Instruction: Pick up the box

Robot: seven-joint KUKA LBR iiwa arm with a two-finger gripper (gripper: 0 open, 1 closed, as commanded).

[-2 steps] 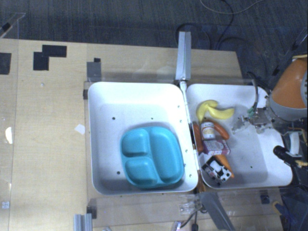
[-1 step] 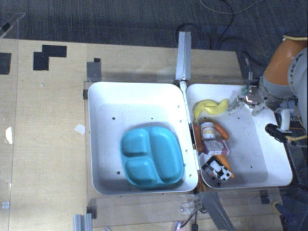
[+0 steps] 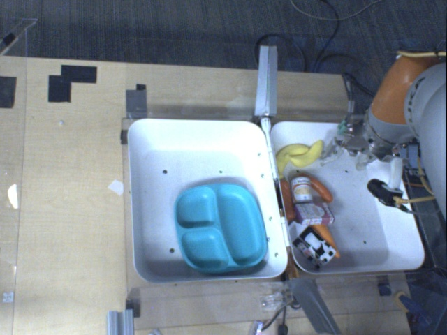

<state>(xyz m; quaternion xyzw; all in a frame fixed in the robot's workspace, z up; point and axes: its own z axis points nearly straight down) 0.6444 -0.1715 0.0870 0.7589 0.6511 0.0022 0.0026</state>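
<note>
Whether the gripper (image 3: 349,139) is open or closed cannot be told; it hangs over the right bin's (image 3: 391,246) upper edge, just right of a yellow banana (image 3: 299,154). The box (image 3: 314,213) (small, purplish, lying flat) sits along that bin's left wall, between a small jar (image 3: 302,188) and a black-and-white toy (image 3: 313,246).

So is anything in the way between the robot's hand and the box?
Yes, a bit. The gripper is at the right bin's far side, beside the banana. A small can and an orange stick-shaped thing lie between it and the box, crowding the box's far edge. The box's top looks uncovered.
</note>
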